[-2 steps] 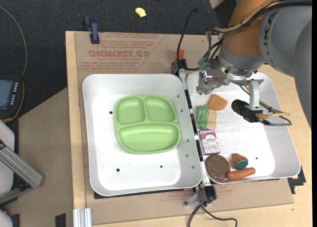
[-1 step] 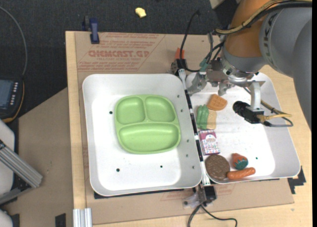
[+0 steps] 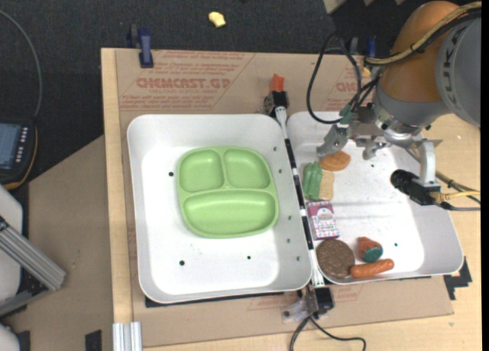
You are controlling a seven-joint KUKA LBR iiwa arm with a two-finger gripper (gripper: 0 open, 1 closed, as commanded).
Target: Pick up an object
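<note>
Gripper hangs over the right bin, beside the orange piece; its opening cannot be told. Nothing is lifted: grasp and raise remain, apparently.

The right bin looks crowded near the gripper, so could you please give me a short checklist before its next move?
1. Gripper over the right bin: ok.
2. Tan round piece just below the gripper, within reach: ok.
3. Piece already between the fingers: cannot tell.
4. Green piece crowds the bin's left wall: not ok.
5. Green divided plate in the left bin, away from the gripper: ok.
</note>
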